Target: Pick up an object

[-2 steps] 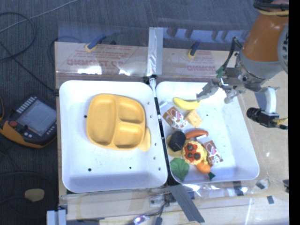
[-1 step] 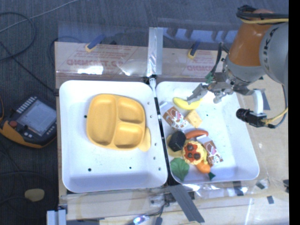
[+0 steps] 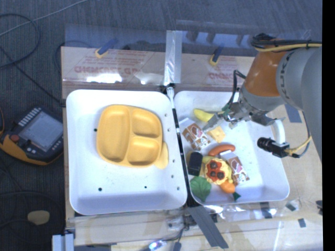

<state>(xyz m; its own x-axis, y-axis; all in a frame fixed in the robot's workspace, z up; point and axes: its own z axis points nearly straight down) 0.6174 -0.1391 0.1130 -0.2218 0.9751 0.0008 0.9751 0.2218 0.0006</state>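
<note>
The right bin (image 3: 272, 182) holds several toy foods. A yellow banana (image 3: 201, 114) lies near its back left, with a printed snack packet (image 3: 194, 135) and a pale cheese wedge (image 3: 216, 135) in front of it. Further forward are a red sausage (image 3: 221, 149), a black block (image 3: 194, 163), a pizza slice (image 3: 216, 170), a second packet (image 3: 238, 170), a green leaf (image 3: 200, 186) and a carrot (image 3: 228, 188). My gripper (image 3: 222, 114) hangs low over the back of this bin, just right of the banana and above the cheese wedge. Nothing visibly hangs from it.
A yellow compartment tray (image 3: 131, 135) lies in the left bin (image 3: 84, 187). The divider (image 3: 178, 140) between the bins runs just left of the toys. A black part of the arm's mount (image 3: 272, 145) juts over the right bin's right side. A handheld controller (image 3: 34, 135) lies on the floor at the left.
</note>
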